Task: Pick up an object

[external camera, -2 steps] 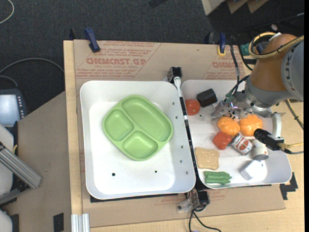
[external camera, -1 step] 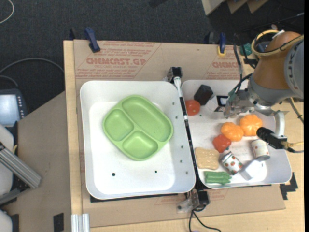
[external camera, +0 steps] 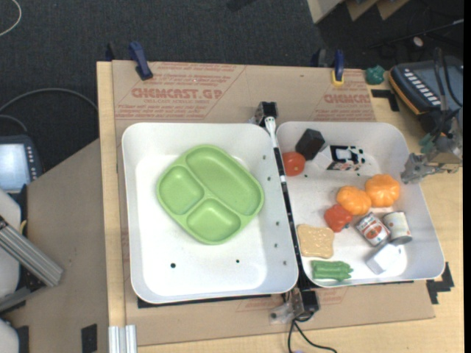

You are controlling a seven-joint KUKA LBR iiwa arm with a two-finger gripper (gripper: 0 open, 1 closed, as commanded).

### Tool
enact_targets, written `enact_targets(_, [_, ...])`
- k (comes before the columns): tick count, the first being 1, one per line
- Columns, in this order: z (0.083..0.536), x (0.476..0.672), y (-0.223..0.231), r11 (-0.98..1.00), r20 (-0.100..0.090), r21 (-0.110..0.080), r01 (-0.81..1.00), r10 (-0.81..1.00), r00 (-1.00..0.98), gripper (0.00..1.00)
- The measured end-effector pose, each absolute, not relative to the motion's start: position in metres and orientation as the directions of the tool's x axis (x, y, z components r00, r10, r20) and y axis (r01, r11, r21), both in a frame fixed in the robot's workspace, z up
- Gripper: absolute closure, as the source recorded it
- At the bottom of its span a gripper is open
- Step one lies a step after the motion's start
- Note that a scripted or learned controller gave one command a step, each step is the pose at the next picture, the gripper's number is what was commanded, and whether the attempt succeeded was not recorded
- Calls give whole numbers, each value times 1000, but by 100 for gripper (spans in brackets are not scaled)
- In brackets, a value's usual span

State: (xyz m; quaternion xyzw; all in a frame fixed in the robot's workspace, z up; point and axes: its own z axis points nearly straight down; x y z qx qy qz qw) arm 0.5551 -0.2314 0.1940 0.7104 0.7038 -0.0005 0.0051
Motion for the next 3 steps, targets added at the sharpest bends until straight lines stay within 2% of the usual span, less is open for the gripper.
enact_targets(1, [200,539,-150,6,4,-2,1000,1000,-6,100])
enact_targets(2, [153,489,-204,-6,2,-7,1000,1000,6,100])
enact_targets(3, [166,493,-202,-1,-2,4,1000,1000,1,100])
